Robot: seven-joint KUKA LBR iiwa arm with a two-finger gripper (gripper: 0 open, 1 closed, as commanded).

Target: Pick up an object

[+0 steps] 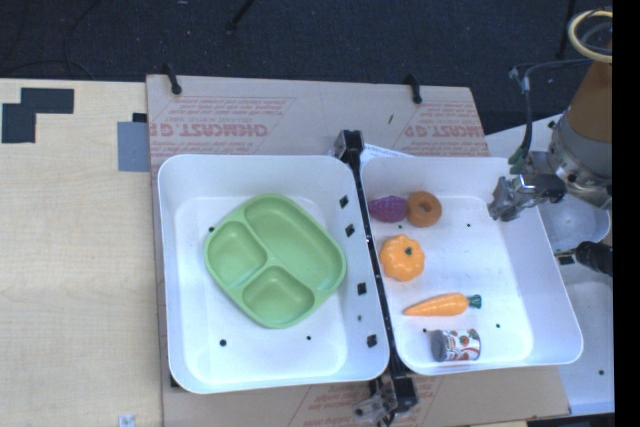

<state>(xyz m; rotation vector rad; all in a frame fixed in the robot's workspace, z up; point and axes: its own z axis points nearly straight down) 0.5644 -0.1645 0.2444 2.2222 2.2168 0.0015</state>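
Camera view: the arm (592,105) comes in from the right, and its gripper (505,198) hangs over the right rim of the right bin (520,315), well apart from everything inside it. I cannot tell how the jaws stand; the metal end is too small and dark against the rim. Nothing shows between them, so the task looks to be at its approach step, with no object taken yet.

5 candidates lie in the left half of that bin: a purple piece (388,208) touching a brown doughnut (424,208) near the back, an orange pumpkin (402,257) just in front of them, a carrot (442,305) lying on its side, and a small can (456,345) also lying down near the front wall. The next move calls for travel leftward and a descent over 1 of them; the carrot and the pumpkin sit clear of their neighbours and seem the easier picks.

The left bin (185,335) holds a green divided plate (275,260). Both bins rest on printed cardboard (250,120) laid over a pale wooden table (70,265). Behind, the floor (300,5) is dark carpet crossed by cables.
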